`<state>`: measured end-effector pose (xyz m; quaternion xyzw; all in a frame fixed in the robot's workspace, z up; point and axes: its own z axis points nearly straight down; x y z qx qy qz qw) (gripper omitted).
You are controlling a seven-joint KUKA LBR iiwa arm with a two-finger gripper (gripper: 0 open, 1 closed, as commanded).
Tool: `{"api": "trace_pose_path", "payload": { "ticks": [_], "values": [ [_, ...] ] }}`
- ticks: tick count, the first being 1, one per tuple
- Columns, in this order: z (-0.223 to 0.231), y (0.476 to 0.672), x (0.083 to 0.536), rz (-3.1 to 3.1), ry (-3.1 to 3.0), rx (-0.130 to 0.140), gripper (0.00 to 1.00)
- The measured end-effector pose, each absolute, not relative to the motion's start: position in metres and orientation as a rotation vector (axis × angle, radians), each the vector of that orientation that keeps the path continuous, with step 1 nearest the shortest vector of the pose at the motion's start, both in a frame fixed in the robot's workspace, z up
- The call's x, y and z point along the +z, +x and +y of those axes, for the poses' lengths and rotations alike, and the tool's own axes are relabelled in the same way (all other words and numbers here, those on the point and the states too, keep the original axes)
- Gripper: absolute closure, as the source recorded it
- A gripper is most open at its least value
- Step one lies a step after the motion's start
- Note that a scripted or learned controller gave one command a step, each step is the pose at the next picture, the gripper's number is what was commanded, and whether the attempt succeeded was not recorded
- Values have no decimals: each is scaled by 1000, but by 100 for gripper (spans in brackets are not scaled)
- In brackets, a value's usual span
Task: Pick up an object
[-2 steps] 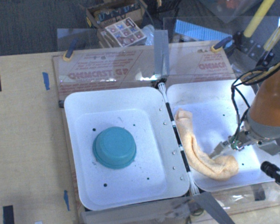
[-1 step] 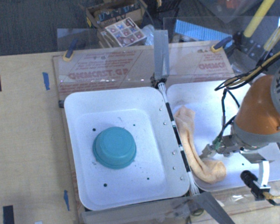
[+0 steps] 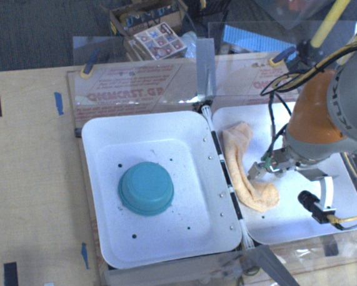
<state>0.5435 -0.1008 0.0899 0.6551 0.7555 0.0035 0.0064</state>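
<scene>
Bench surface on the far left is bare wood with a few black and blue tape marks, and nothing of the task lies there. Next comes the left bin [image 3: 103, 140], where a teal bowl [image 3: 146, 187] sits upside down near the middle, well apart from the arm and likely left alone for this try. Across the seam where the two bins meet, the right bin [image 3: 280, 223] holds a tan cloth [image 3: 242, 164], stretched lengthwise along the bin's left wall with its lower end bunched into a thicker lump; lying soft and low like that, it gives a pinch something to bite at almost any fold. The gripper [image 3: 257, 168] is down at the cloth's right edge, about halfway along it, touching or just beside the fabric, which suggests the cloth is the object being tried for. Whether the tool is parted or closed on the fabric I cannot tell from this slant. Behind it, the grey arm [image 3: 351, 110] with its orange band [image 3: 311, 117] reaches in from the right, bent over the bin with the wrist angled down and leftward.
</scene>
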Motion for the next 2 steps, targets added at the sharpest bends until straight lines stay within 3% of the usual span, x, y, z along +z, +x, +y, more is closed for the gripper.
{"api": "trace_pose_path", "payload": {
  "ticks": [1,2],
  "values": [
    [-97,512,90,2382,2030,14,0],
    [-74,544,183,2456,1960,-1,0]
  ]
}}
